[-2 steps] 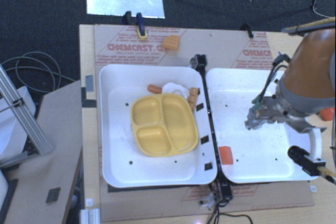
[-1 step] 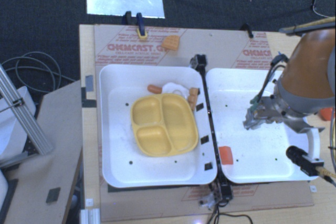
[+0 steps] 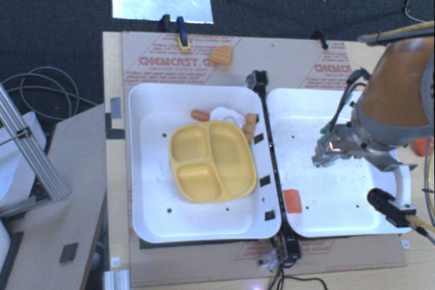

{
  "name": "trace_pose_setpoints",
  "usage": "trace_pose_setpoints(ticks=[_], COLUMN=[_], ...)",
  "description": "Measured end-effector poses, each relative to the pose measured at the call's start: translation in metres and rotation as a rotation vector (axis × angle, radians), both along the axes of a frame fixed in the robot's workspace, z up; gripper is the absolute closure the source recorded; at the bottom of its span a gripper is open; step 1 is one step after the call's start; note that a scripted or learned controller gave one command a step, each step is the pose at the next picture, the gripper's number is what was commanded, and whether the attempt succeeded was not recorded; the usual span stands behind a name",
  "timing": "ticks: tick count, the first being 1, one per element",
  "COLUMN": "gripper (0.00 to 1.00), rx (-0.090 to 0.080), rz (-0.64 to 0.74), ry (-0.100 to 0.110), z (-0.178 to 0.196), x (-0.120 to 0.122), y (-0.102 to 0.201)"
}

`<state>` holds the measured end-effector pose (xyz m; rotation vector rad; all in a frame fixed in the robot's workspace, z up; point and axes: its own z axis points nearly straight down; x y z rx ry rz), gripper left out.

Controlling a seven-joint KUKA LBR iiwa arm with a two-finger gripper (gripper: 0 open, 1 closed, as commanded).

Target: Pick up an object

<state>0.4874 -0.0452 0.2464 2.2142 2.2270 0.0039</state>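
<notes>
Grey arm, broad orange band, black cable, metallic pincer

The bench is a pale board topped with a sheet printed in red lettering. Two shallow white bins rest on it side by side: the left bin and, touching it along a dark central divider, the right bin. Beyond the left bin's far edge, a small tan waffle-like block lies on the printed sheet. Just left of that block, a yellow-and-black clamp grips the bench's far edge.
</notes>
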Motion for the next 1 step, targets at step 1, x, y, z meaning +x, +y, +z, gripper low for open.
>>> trace_pose_setpoints(ticks=[1], gripper=[1.00], rx=[0.000], rz=[-0.003], ry=[0.000], z=[0.0004], x=[0.0086], y=[-0.0122])
